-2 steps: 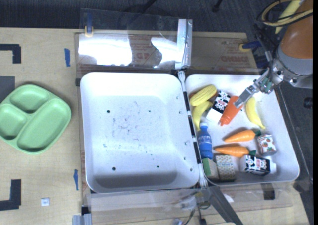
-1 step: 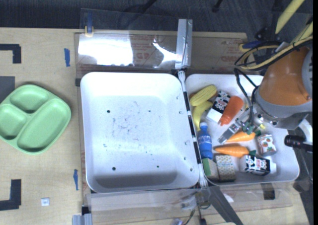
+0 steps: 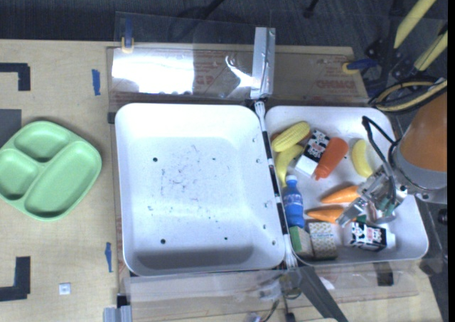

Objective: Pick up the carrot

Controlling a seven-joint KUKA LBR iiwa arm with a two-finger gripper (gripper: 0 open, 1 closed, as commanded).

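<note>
Right-hand white bin (image 3: 409,246), pretty cluttered | carrot (image 3: 340,195) lies lengthwise left-right, tip just beside gripper (image 3: 375,196) on its left | can't tell how the gripper stands

Glossy white plastic bins (image 3: 135,125); matt wooden bench (image 3: 57,79); smooth green plastic tray (image 3: 46,169).

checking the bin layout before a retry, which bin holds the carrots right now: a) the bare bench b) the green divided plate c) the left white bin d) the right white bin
d, both carrots lie in the right white bin among the bananas and the blue bottle, with the gripper just beside them.
</note>
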